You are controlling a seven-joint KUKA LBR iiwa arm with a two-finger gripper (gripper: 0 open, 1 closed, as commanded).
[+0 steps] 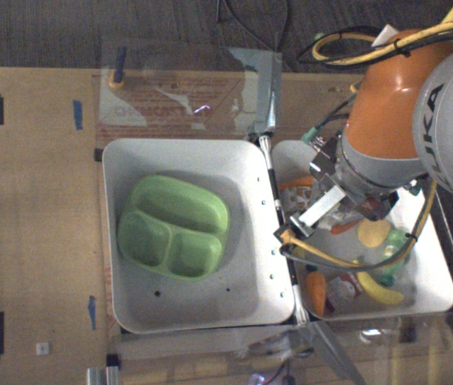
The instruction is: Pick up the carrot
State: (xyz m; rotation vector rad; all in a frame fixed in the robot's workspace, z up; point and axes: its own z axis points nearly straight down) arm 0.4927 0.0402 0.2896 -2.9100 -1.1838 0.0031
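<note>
1. Step in hand: approach. The gripper (368, 208) hangs over the middle of the 3 o'clock bin (434, 283), tucked under the wrist. How far open it is cannot be told.
2. The carrot (316, 292) lies at 7 o'clock in that bin, near the banana (378, 289).
3. Next move, likely: shift toward 7 o'clock, descend, close on the carrot.
4. The brown surface (34, 215) has tape marks. The 9 o'clock bin (210, 295) holds a green plate (174, 227). Dark carpet (90, 14) is at 12 o'clock.
</note>
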